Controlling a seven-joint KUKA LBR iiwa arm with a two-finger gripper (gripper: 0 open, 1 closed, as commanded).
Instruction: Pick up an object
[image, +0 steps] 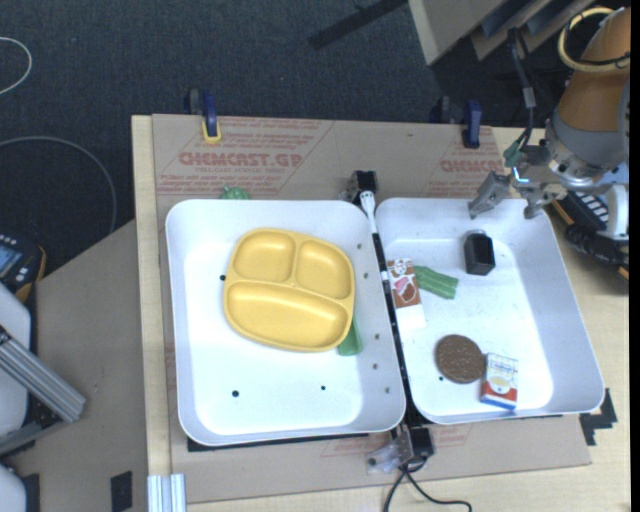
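Gripper (510, 195) hovering over the far edge of the right bin (560, 300), fingers spread wide, holding nothing. Arm (590, 100) reaching in from the right.

Nearest pick looks like the black block (479, 252), lying in the right bin just below the gripper. Judgement: best to come straight down over the block, line the fingers across its narrow side, close only once they are straddling it. It is sitting apart from its neighbours, so there is room for both fingers.

Right bin is also holding a green piece (437, 282) near the divider, a small packet (404, 293) beside it touching the bin's left wall, a brown disc (460, 357) toward the near side, and a small carton (500, 381) just beside the disc.

Left bin (200, 330) is holding a yellow tray (290, 290) with three compartments, nothing in them, and a green bit (349, 342) peeking out at the tray's near right edge.
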